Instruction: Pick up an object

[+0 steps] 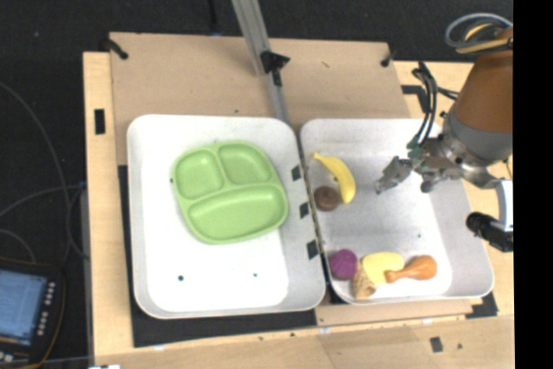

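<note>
Camera view from above the bench has the 2 shallow white bins sitting side by side on a tan board, the left bin (155, 272) and the right bin (449, 272) touching along their inner walls. Lying in the left bin, toward its upper half, is a green divided plate (229, 193) with 3 compartments, tilted a little so its 2 small sections face the far side. All the small objects are in the right bin. Hard against its left wall lies a yellow banana (338, 175), curved, and just below it, touching or nearly so, sits a small round brown object (327, 198). Down in the near left corner of that bin is a cluster: a purple ball-like object (343, 263), beside it a pale yellow lump (381, 264) with a tan piece at its lower left, and an orange-brown object with a bulbous end (413, 270) resting against the yellow one. The grey arm (484, 104) with its orange band comes in from the right, over the far right part of that bin. Its gripper (393, 175) points left above bare bin floor, right of the banana and apart from it, well away from the cluster. From where I stand its fingers look parted, with nothing between them. A metal pole (246, 4) rises from the board behind the bins.
</note>
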Robot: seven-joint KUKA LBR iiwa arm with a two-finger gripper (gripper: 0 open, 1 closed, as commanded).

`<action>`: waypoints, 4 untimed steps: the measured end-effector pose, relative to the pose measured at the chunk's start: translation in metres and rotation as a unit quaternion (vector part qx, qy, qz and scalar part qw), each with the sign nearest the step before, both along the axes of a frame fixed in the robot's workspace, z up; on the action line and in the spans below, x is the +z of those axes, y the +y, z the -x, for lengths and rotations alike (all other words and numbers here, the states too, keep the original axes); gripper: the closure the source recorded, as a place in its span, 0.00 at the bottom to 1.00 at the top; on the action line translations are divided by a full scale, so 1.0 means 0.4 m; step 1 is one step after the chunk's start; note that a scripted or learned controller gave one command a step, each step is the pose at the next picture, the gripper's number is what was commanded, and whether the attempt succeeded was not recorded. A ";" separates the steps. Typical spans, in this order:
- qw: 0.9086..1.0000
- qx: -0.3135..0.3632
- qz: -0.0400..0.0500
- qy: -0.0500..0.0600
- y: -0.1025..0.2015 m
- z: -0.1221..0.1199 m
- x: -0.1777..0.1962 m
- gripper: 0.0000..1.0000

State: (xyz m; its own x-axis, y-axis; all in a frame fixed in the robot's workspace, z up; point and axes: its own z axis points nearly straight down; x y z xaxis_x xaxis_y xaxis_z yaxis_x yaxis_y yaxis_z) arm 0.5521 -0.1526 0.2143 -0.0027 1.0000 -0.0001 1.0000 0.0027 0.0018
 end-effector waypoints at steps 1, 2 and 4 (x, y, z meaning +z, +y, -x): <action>1.000 0.000 0.000 0.000 0.000 0.000 0.000 0.00; 1.000 -0.002 0.001 0.003 -0.024 0.015 -0.123 0.00; 1.000 -0.002 0.000 0.001 -0.031 0.007 -0.283 0.00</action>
State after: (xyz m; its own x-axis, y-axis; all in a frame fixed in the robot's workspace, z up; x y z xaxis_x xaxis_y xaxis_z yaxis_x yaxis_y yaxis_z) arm 0.5493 -0.1651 0.1009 0.0016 1.0000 -0.0007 1.0000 -0.0016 -0.0002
